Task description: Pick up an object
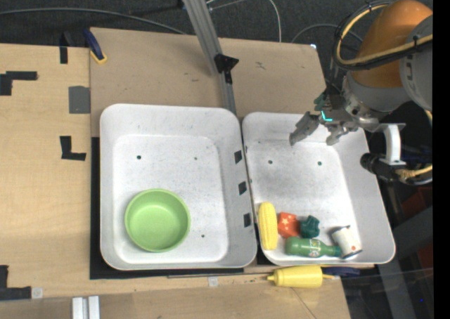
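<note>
Yellow bottle lies on the bench edge, outside the right bin. Corn, green bottle and neighbours crowd its near end; the gripper, fingers spread and holding nothing, hovers well apart. Tight clustering risks a blocked or glancing grasp.
</note>
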Tool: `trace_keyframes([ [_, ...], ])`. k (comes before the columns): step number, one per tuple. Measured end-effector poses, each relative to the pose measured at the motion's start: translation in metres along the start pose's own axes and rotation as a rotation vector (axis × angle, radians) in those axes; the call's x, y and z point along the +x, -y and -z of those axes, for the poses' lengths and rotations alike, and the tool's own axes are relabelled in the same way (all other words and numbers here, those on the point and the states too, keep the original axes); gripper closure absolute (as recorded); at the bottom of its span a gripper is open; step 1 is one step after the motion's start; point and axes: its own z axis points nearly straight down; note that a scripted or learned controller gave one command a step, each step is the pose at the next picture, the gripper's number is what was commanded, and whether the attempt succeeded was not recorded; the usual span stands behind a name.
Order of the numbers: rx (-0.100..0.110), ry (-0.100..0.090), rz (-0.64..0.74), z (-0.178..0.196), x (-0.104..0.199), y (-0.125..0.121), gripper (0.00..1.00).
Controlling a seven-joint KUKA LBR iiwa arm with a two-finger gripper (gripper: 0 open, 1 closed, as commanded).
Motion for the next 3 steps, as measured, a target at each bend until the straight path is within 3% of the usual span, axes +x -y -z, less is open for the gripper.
trace_keyframes([
  [2, 0.007, 0.0, -0.001, -0.106, 0.003, 0.006, 0.0],
  [3, 0.0, 0.002, -0.001, -0.135, 0.003, 0.007, 0.0],
])
